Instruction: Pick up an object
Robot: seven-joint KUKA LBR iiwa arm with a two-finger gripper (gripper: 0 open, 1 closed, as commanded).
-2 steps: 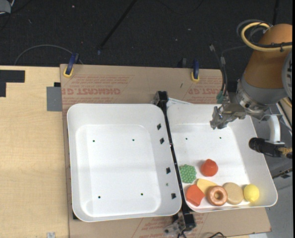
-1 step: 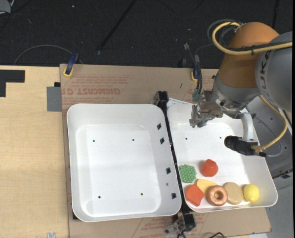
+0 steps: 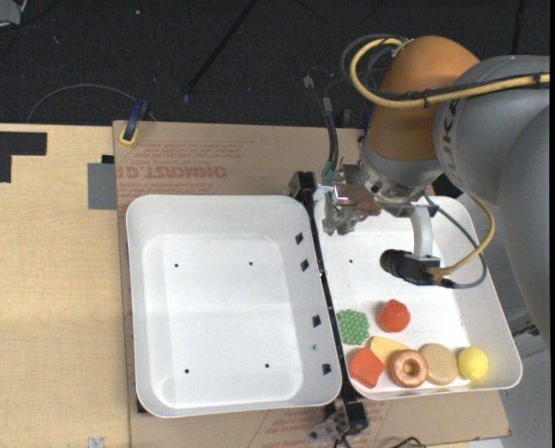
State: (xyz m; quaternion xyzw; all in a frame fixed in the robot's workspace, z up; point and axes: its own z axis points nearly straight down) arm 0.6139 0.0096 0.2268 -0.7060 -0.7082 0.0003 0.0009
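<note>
Where the grey arm (image 3: pixel 501 157) with its orange band (image 3: pixel 417 73) reaches in from the right, one gripper (image 3: pixel 338 220) hangs over the far left part of the right bin (image 3: pixel 501 343), close to the divide between the two bins. Whether it is released or clenched cannot be told at this slant, and no object is seen in it.

Right bin, contents, all gathered toward the near edge, well apart from the gripper:
- one green, knobbly round piece (image 3: pixel 353 324), nearest the divide;
- one red-orange piece (image 3: pixel 394 315), just right of the green one;
- one orange-red piece (image 3: pixel 366 368), at the near left corner;
- one yellow piece (image 3: pixel 387 348), partly tucked between the orange-red piece and the ring;
- one brown ring like a doughnut (image 3: pixel 409 368), touching the tan piece;
- one tan round piece (image 3: pixel 437 363);
- one yellow round piece (image 3: pixel 473 363), farthest right in the row.
Total: seven small objects.

One black fitting with a yellow cable (image 3: pixel 412 266) hangs over the middle of the right bin, beside the gripper.

One left bin (image 3: pixel 146 250), white, shallow, side by side with the right.

Two bins in all, on one sheet of brown cardboard (image 3: pixel 221 157) atop the pale bench (image 3: pixel 44 287).
</note>
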